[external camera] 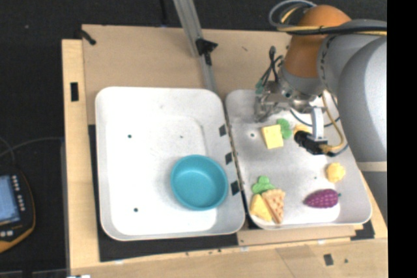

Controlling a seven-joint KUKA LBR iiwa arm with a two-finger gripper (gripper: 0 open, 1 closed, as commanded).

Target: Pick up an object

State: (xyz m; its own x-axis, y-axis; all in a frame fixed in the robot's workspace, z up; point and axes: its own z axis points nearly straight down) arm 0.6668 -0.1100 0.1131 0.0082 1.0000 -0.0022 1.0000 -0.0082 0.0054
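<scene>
scene: desk (pixel 130 55) with two white bins side by side
left bin: (pixel 124 120) blue bowl (pixel 199 181) sits toward its front right corner
right bin: (pixel 296 169) all the small pickable items are in here
yellow block: (pixel 272 137) upper middle of the right bin, lying flat, clear floor in front of it
green piece: (pixel 285 125) small, just beside the block's far right corner; can't tell if they touch
yellow round piece: (pixel 335 172) by the right wall, alone
purple grapes: (pixel 322 198) front right, alone
front-left cluster: green leafy piece (pixel 262 185), yellow piece (pixel 258 208) and orange wedge (pixel 276 205), packed together against the wall
gripper: (pixel 264 107) low over the rear left corner of the right bin, just behind the yellow block, over bare floor
grip state: cannot tell if open or closed, the wrist hides the tips
held: no object seen in the gripper
step (judgement): lining up for a grasp, nothing lifted yet
likely target: yellow block, since it is nearest
doing it well: move forward off the corner and centre over the block, square up to its flat sides, come down straight, close, lift vertically
watch for: the green piece getting caught in the grasp, clipping the bin's rear wall, and the block sliding on the smooth floor if contact is off-centre
</scene>
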